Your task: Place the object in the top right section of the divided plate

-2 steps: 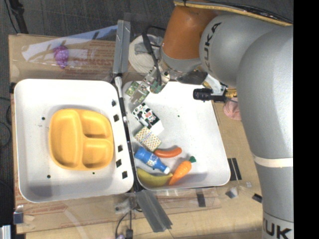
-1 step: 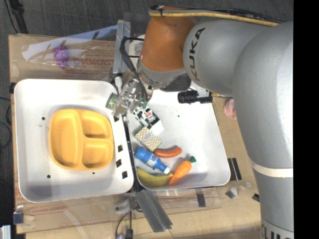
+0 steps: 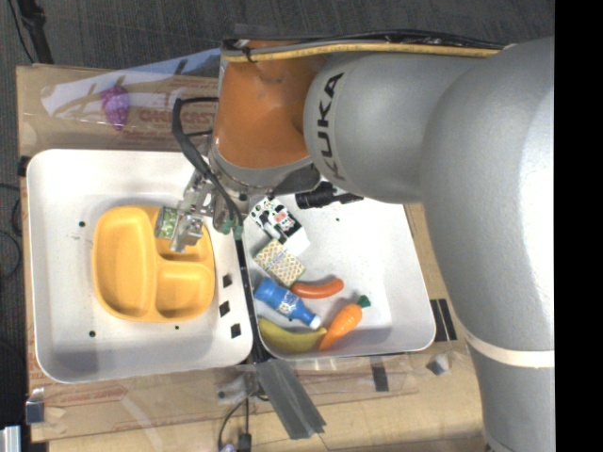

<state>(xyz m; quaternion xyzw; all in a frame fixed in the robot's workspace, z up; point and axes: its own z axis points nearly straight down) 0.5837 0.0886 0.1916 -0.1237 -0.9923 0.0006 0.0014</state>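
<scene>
A yellow divided plate lies in the left bin. My gripper hangs over the plate's upper right section, close to its right rim. A small green object shows at the fingers, over that section. I cannot tell whether the fingers grip it or whether it rests on the plate. The arm's orange band and grey body cover the top of both bins.
The right bin holds a black-and-white box, a checkered block, a red sausage, a blue bottle, a carrot and a banana. A purple item lies beyond the bins.
</scene>
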